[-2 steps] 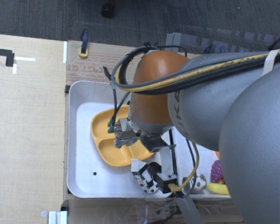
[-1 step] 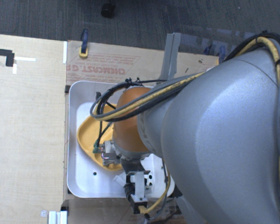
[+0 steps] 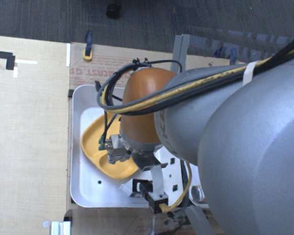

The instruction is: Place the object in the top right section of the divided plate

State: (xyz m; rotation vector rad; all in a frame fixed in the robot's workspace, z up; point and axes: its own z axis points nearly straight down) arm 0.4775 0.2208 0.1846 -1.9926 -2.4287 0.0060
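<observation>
A large grey arm (image 3: 246, 147) with an orange band (image 3: 143, 106) reaches in from the right and hangs low over a white bin (image 3: 80, 190) on a pale wooden counter (image 3: 24, 130). In the bin lies a yellow plate (image 3: 96, 146), partly covered by the wrist. Its dividers and its top right section are hidden, so the target cannot be made out.

The tool (image 3: 114, 155) sits at the plate's right edge, over its lower half. Cables and the wrist block its tip — I cannot tell whether it is apart, together, or clamped on anything.

The object itself cannot be picked out; it may lie under the wrist. So its weight, stiffness, long axis and heading cannot be judged here, nor a good place to take hold.

The plate looks like thin, smooth plastic — probably light and apt to slide if nudged. Its visible rim curves from upper left to lower right.
</observation>
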